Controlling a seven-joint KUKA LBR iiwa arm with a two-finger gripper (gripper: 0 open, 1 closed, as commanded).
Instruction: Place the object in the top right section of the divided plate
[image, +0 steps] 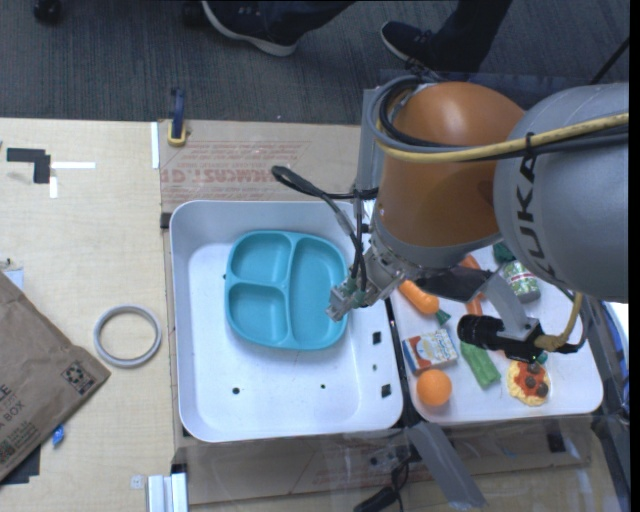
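Pale wooden bench (80, 260) under even light; beyond its far edge, dark grey carpet (150, 60); on that carpet, dark shoes (250, 25); on bench, tape roll (127, 334).

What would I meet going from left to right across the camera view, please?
Cardboard box → tape ring → blue divided plate → gripper → orange → pizza toy.

Light: we see bright, even overhead light across the bench (80, 260).
Shadows: soft and short, left of the gripper (343, 300) on the plate (270, 300).
Glare: mild sheen on the arm (560, 190) above the gripper.
Focus: the arm slightly soft; the bins (270, 400) sharp.
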